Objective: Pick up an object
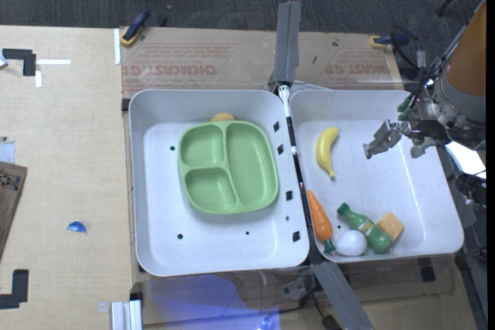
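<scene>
Gripper hanging at the right of the frame over the right bin, fingers apart with nothing between them; banana just left of it, with carrot, green bottle, white ball and sponge crowded along the lower edge. Could easily close on air or nudge the banana sideways; that lower clump looks too tight for a clean grab. Cardboard behind the bins printed in red, upside down, roughly "OKMCAST GR"; not fully legible.

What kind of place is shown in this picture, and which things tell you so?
Probably a robotics lab bench for grasping trials. Two white bins sit side by side on it, toy food such as a banana and a carrot lies in one, and a robot pincer hangs above.
</scene>
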You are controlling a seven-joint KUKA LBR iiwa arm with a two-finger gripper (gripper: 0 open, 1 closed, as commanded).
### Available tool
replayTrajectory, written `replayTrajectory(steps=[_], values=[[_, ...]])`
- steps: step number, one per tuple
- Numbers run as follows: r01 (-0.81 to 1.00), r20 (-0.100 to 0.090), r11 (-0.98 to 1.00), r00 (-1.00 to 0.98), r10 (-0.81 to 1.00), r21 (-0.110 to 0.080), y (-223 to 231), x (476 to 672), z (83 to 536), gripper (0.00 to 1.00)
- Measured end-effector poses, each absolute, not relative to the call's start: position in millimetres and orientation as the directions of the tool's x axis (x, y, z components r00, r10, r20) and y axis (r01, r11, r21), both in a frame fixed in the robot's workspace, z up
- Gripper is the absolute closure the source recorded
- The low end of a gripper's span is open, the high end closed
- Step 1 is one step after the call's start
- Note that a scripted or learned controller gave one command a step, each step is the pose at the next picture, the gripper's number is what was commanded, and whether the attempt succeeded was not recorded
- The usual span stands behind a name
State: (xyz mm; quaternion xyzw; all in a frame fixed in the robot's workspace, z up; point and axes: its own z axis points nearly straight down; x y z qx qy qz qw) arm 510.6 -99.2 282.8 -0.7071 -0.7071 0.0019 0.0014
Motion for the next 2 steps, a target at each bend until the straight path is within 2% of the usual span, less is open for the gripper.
replayTrajectory(steps=[1,2], values=[[1.0,-0.001,-0.015,0.015,1.0,-0.004,-91,563.2,270,0.0],[0.992,0.0,0.122,-0.122,0.992,-0.004,-71,569.2,190,0.0]])
